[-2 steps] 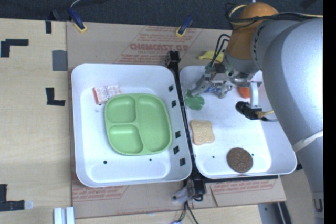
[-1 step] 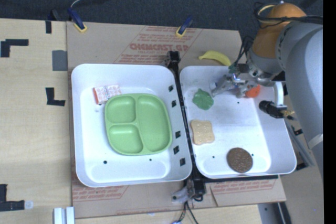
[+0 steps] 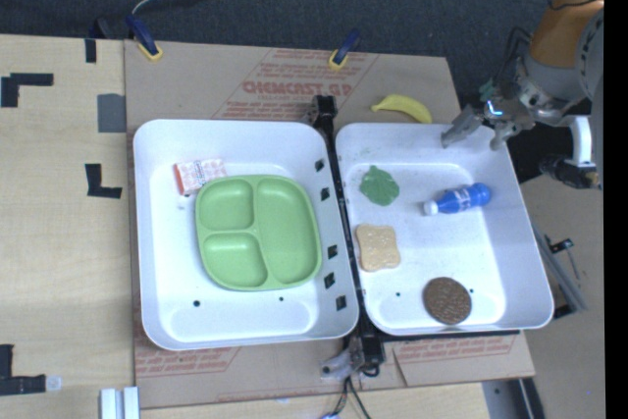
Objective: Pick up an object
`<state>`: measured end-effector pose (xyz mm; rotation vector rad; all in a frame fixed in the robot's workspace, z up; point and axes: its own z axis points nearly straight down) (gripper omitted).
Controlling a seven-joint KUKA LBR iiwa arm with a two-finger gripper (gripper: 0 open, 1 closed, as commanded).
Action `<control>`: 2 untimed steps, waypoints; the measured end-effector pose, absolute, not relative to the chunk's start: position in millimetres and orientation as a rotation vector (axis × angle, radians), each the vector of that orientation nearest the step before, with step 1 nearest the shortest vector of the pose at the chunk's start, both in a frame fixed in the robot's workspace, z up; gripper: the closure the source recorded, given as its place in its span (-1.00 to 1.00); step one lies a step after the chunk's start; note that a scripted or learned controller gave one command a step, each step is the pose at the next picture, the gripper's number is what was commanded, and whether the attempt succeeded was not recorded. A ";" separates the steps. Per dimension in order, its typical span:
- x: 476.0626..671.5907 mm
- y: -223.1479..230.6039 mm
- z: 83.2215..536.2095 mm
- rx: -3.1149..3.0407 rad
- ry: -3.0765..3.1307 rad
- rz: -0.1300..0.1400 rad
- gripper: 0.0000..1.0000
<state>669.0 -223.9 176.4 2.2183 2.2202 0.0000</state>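
Note:
My gripper [image 3: 478,130] hangs over the far right corner of the right bin [image 3: 510,211], its two fingers spread apart with nothing between them. In that bin lie a blue bottle [image 3: 458,200] with a white cap, a green leafy piece [image 3: 379,185], a tan cracker-like square [image 3: 377,247] and a brown round cookie [image 3: 447,300]. The blue bottle is the closest thing to the gripper, a little nearer the camera and to the left of it.
The left bin [image 3: 157,211] holds a green divided plate [image 3: 259,232] and a small red-and-white packet [image 3: 199,175]. A yellow banana [image 3: 402,107] lies on the cardboard behind the right bin. Black clips [image 3: 329,191] join the bins along the middle.

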 end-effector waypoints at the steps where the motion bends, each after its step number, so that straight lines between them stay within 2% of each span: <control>1: 628.8 -222.9 96.5 2.217 2.221 0.003 -1.00; 2: 605.4 -196.6 87.3 2.216 2.217 0.001 -1.00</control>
